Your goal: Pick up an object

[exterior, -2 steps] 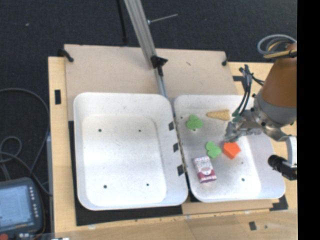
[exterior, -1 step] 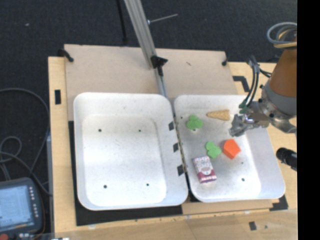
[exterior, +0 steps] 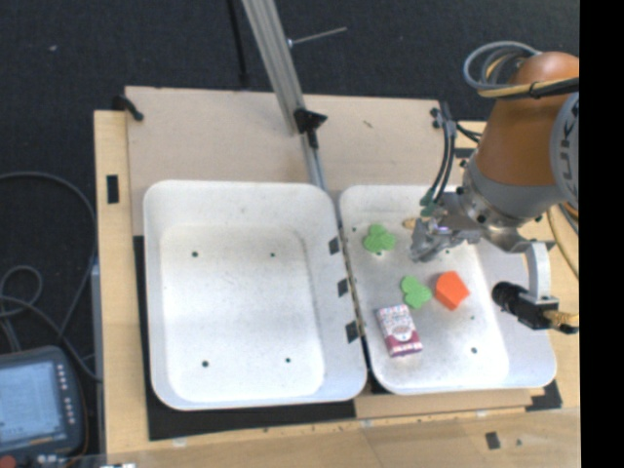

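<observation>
White plastic forms the two shallow bins that sit side by side on the wooden tabletop (exterior: pixel 234 135). The left bin (exterior: pixel 166 213) has only a few dark specks on its floor. The right bin (exterior: pixel 531 364) carries four small things. A green clover-shaped piece (exterior: pixel 379 240) lies toward 10 o'clock of this bin's floor, near the divider between the bins. A second green piece (exterior: pixel 415 292) lies near the middle, touching or just beside an orange block (exterior: pixel 450 290) at its 3 o'clock. A small pink and white carton (exterior: pixel 399 331) lies toward 7 o'clock, tilted on the floor, well apart from the first green piece.

The grey arm with its orange band (exterior: pixel 526 135) reaches in from 3 o'clock. Its hand (exterior: pixel 427 245) hangs over the upper part of the right bin, at 3 o'clock of the first green piece and at 12 o'clock of the second green piece and the orange block. Whether its fingers are spread or pressed together cannot be told from this slant, and nothing can be made out between them.

An aluminium rail (exterior: pixel 278 57) slants across the tabletop from 12 o'clock down to the gap between the bins. A teach pendant (exterior: pixel 34 398) lies off the tabletop at 8 o'clock.
</observation>
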Tool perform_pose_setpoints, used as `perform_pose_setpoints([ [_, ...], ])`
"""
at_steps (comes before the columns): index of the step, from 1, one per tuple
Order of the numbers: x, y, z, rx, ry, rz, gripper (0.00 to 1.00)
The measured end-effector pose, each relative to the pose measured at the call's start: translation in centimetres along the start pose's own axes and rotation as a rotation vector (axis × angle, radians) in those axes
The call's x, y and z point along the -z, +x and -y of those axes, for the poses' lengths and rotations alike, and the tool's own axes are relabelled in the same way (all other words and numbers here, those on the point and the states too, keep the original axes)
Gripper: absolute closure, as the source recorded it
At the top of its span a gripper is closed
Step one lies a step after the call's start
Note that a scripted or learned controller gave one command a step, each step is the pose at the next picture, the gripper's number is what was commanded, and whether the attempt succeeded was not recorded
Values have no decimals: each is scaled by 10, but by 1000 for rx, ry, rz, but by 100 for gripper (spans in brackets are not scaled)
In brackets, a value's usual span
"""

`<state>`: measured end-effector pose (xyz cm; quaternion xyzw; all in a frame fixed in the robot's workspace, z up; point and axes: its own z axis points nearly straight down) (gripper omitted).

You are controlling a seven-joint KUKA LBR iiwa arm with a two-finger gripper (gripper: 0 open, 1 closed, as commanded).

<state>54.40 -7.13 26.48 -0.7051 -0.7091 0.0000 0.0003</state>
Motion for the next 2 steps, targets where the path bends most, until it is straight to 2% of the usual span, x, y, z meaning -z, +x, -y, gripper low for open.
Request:
perform_pose_setpoints([
  [2,-13,114,-36,1,-2,0,100],
])
